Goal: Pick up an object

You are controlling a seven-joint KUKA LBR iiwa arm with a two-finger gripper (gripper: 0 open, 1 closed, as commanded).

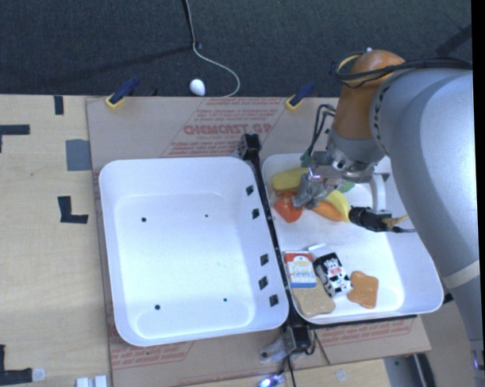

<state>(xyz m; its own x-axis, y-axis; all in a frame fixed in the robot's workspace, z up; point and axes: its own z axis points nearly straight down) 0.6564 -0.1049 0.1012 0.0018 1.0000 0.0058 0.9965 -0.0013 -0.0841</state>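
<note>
My gripper [308,192] reaches down into the far left part of the right bin [412,262], among a cluster of toy foods. A yellow banana-like piece [288,179] lies just left of it. A red-orange round piece [287,208] sits below it, and an orange-yellow piece [332,207] lies to its right. The fingers point down between these pieces, and their tips are hard to make out. Nothing shows as lifted off the bin floor.
Nearer the front of the right bin lie a small orange-and-white carton [301,270], a black-and-white cow-patterned item [333,275], a tan bread slice [314,302] and a brown biscuit [363,288]. The left bin [181,246] sits alongside. A black divider [263,220] runs between the bins.
</note>
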